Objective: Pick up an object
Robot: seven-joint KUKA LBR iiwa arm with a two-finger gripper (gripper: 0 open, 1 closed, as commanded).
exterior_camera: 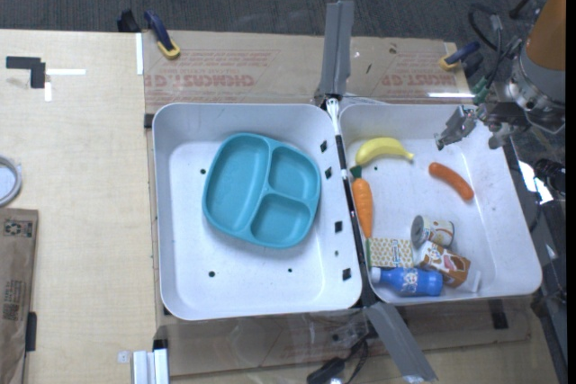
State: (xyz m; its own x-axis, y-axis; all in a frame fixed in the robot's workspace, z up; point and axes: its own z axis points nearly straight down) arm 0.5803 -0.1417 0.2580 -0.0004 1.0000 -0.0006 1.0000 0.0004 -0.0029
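Camera view looks down on the bench, where the hand (pixel 474 127) hangs over the far right corner of the right bin (pixel 526 234), its two fingers spread apart and pinching nothing. Just below the hand lies a red sausage (pixel 451 181); to its left a banana (pixel 384 149), then a carrot (pixel 363 204). Well apart, the left bin (pixel 171 220) carries a blue divided plate (pixel 262 190).

Banana (pixel 384 150), sausage (pixel 451 181), carrot (pixel 363 204), bottle (pixel 409 281) lie in right bin (pixel 526 220)
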